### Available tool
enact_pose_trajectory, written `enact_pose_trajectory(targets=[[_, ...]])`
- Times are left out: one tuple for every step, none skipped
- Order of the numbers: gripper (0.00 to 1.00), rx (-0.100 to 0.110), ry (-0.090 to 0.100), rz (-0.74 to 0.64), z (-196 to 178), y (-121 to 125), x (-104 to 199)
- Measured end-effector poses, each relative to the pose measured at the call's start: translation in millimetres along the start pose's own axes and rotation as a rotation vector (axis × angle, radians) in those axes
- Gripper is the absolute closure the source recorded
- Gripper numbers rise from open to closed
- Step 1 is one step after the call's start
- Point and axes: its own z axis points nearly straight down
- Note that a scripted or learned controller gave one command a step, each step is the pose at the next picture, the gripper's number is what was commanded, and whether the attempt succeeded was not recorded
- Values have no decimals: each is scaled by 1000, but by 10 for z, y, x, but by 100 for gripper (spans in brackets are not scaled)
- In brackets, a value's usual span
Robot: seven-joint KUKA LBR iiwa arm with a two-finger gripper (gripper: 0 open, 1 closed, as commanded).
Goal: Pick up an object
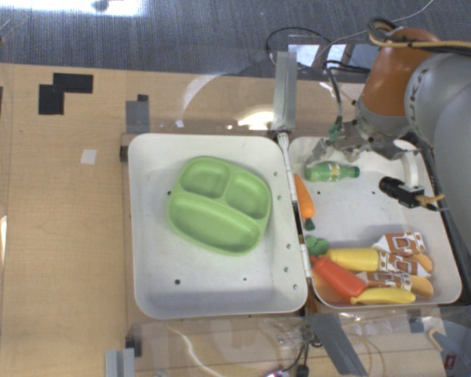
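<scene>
— Where's your claw (339,141)?

— Over the right bin (447,289), at its far end, just above the little green bottle (330,171). Open or closed, I cannot tell.

— And the risk?

— The bottle lies on its side, near the bin's wall. I reckon it could roll off or squirt out as I close, and I'd lift nothing.

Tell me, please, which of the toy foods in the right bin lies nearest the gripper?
The small green plastic bottle, lying on its side just below the gripper; the orange carrot, yellow banana and others sit farther down the bin.
</scene>
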Motion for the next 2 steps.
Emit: enact_pose_trajectory(targets=[[0,5,-4,-65,-1,-12,1],[0,4,-3,-61,1,-12,-1]])
